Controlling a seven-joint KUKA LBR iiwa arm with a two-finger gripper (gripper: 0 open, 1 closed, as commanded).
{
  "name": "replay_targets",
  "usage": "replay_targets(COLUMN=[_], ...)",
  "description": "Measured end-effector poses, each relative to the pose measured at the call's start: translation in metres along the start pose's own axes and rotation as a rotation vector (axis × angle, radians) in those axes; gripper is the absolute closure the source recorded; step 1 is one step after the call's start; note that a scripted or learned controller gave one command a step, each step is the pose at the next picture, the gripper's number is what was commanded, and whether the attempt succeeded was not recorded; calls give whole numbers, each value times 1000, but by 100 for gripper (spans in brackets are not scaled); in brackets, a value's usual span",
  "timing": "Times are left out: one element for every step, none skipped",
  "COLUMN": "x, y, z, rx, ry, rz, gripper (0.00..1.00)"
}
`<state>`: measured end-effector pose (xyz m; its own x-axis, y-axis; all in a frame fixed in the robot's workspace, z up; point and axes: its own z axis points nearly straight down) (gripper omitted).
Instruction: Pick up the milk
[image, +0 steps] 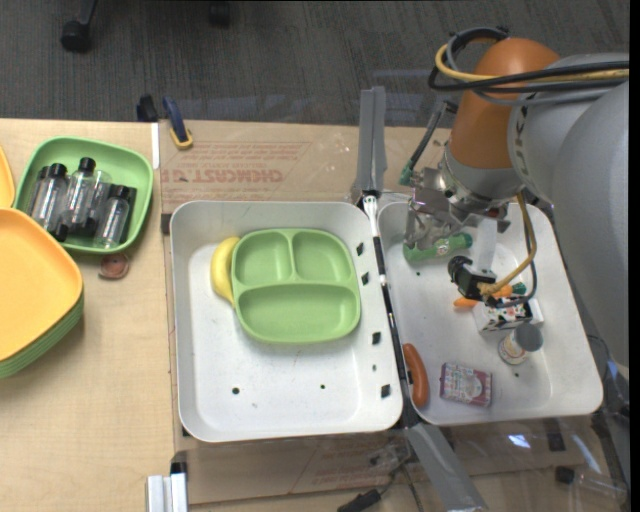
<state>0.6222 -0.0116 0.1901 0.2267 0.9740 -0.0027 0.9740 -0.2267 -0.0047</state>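
Wooden bench under a slanted overhead view, dark carpet along the top of the frame; at far left, a stack of orange plates and a green tray of small dark-capped bottles. In the left white bin, at centre frame, a green divided plate with a yellow item tucked against its left edge. In the right white bin, the grey-and-orange arm reaching down from the upper right, its gripper low in the bin's upper left corner, right over a small green object; grip state impossible to make out from here. The milk, apparently the pink carton lying flat, near the bin's lower edge, well apart from the gripper, just right of a red-brown sausage
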Motion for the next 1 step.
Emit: replay_targets(x=[49], y=[-16], z=[-93], rx=[-3], ry=[-1], rz=[-203], gripper=[100])
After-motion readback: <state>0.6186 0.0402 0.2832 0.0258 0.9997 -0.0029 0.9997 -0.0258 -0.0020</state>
